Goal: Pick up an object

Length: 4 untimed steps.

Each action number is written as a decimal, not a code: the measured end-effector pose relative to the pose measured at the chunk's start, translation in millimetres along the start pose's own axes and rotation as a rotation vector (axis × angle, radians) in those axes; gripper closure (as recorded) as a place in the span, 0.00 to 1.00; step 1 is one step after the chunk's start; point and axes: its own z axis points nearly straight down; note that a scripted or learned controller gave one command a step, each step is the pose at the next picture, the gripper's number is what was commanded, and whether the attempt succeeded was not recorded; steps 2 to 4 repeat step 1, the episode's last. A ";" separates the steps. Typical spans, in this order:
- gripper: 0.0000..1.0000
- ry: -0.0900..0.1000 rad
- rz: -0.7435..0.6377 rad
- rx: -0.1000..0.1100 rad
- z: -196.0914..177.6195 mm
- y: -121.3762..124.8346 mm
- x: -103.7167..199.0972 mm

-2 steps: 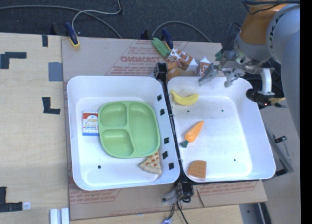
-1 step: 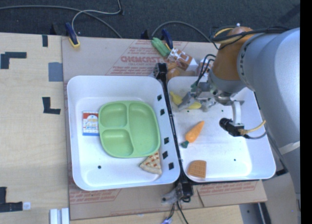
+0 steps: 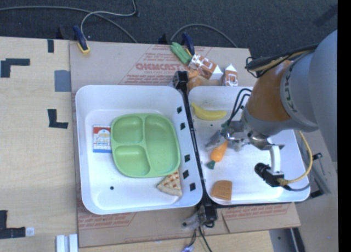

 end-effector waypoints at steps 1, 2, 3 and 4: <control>1.00 -0.002 0.000 -0.003 -9.9 0.9 -0.4; 1.00 -0.002 0.000 -0.003 -9.9 0.9 -0.4; 1.00 -0.002 0.000 -0.003 -9.9 0.9 -0.4; 1.00 -0.002 0.000 -0.003 -9.9 0.9 -0.4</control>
